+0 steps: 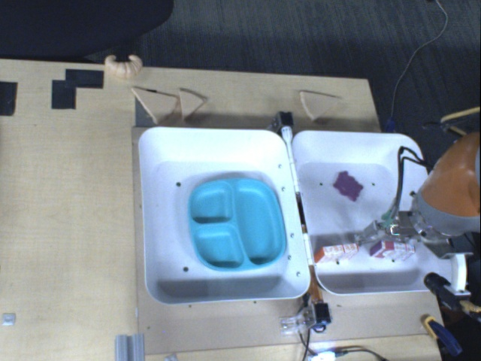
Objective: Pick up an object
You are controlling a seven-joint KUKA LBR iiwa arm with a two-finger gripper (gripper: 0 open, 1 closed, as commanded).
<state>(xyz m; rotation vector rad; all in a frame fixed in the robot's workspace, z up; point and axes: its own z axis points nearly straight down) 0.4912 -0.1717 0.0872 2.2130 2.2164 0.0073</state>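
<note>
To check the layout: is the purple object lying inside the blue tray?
No, the purple object lies in the right bin, while the blue tray sits in the left bin.

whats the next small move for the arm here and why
Probably lower the gripper a little onto the small red and white packet beneath it. The gripper sits low in the right bin, right by that packet, with a second packet to its left and a purple piece farther back.

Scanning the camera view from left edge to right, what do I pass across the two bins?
Left white bin → blue three-compartment plastic tray → right white bin → small orange-and-white packet → purple block → red-and-white packet by the hand → arm's orange band.
</note>
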